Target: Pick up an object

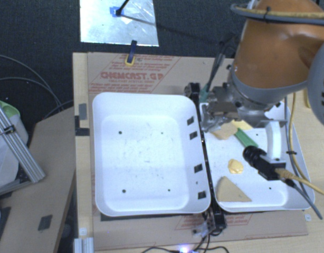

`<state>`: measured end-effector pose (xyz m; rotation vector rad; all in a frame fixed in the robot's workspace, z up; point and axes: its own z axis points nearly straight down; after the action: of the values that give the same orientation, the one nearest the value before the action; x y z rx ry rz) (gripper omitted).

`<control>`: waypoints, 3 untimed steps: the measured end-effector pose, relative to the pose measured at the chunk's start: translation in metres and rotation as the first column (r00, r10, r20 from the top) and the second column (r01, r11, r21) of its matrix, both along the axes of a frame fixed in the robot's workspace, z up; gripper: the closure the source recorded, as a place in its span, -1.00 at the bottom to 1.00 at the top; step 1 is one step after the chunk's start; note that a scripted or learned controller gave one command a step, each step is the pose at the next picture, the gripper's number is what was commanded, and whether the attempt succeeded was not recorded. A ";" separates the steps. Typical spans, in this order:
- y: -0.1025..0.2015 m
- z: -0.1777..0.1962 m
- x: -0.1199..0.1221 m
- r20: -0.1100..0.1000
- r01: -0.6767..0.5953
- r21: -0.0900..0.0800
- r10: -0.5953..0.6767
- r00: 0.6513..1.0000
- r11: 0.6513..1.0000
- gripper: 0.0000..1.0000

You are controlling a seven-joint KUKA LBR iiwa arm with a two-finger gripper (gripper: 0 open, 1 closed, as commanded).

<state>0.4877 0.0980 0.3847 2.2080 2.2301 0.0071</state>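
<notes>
Dark carpet surrounds a pale table (48, 146) topped with a printed cardboard sheet (135, 74); on it two shallow white bins sit side by side, the left bin (106, 109) meeting the right bin (265, 195) along a seam with black clips. The grey and orange arm (278, 41) hangs over the right bin's far end; the claw (213, 121) sits low near that bin's far left corner, just beside a tan piece (224, 133); whether it is open or closed, or has hold of anything, I cannot tell. A green stick (246, 139) lies beside the tan piece; a yellow lump (236, 166) rests mid-bin; a tan wedge (231, 190) lies by the near rim.
</notes>
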 end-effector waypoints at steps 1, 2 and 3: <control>0.000 0.011 0.001 0.002 -0.005 0.000 0.005 1.000 1.000 1.00; 0.000 0.022 0.002 0.006 -0.010 0.000 0.010 1.000 1.000 1.00; 0.000 0.032 0.002 0.007 -0.016 0.001 0.016 1.000 1.000 1.00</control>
<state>0.4900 0.0984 0.4172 2.1873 2.2440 0.0163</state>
